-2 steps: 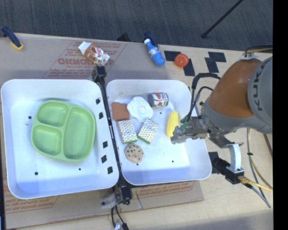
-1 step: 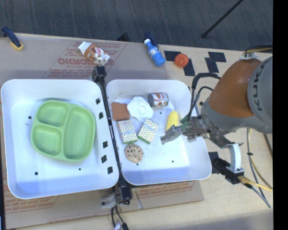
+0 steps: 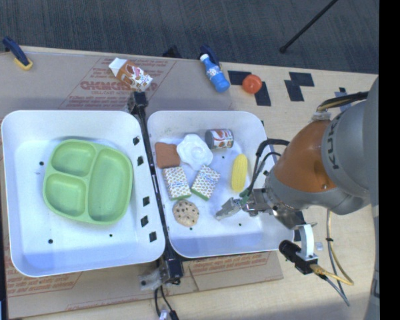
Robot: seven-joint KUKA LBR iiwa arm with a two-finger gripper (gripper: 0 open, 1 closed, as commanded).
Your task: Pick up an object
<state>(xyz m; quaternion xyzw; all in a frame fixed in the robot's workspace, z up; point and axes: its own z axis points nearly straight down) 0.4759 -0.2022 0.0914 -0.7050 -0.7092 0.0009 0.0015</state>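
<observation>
We're w/ the big arm (image 3: 333, 165) over the right bin (image 3: 253, 245), reaching step, nothing picked yet. Our gripper (image 3: 228, 209) sits low, fingers look open, holding nothing. Next we go a bit left & close on the cookie (image 3: 185, 213): small, round, brown w/ dots, near side of the bin.

Glossy white plastic bins (image 3: 27, 245); smooth green plastic tray (image 3: 88, 181).

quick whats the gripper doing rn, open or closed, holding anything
gripper: low in the right bin, just below the corn cob and right of the cookie; open or closed cannot be told, nothing visibly held.
</observation>
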